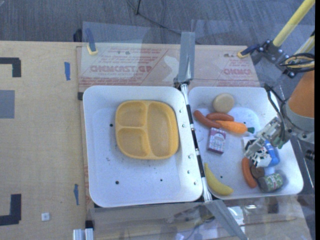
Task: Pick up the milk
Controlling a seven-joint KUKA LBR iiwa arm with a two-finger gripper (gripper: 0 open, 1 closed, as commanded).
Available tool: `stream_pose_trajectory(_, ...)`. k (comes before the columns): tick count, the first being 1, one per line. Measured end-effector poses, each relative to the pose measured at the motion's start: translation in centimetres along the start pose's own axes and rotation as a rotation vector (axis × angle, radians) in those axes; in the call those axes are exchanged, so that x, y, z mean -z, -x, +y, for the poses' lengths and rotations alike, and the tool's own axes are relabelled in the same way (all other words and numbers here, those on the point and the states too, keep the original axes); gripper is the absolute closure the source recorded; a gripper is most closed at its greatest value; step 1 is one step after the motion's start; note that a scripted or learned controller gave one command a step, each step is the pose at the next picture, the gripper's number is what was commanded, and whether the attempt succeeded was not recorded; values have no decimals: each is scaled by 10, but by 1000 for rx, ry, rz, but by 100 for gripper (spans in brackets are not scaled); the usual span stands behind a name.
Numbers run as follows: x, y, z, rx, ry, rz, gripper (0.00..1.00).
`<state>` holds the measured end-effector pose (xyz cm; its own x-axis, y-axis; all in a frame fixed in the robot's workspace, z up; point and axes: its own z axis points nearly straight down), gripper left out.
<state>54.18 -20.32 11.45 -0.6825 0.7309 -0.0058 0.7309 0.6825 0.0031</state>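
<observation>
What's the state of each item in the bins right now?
Divided plate: upright, in left bin.
Milk: right bin, under the end effector, grasp unclear.
Banana: lying flat.
Carrot: lying flat.
Red box: lying flat.
Can: on its side.

yellow tray (147, 129), white bins (100, 184), orange carrot (232, 127), blk/white cow-print milk (261, 156)

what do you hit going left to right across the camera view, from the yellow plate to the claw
yellow divided plate → banana → small red box → orange carrot → claw over the milk carton
</observation>
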Motion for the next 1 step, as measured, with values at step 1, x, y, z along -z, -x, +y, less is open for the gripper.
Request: stream_pose_trajectory(1, -27, 11, 4, 5, 4, 1, 0)
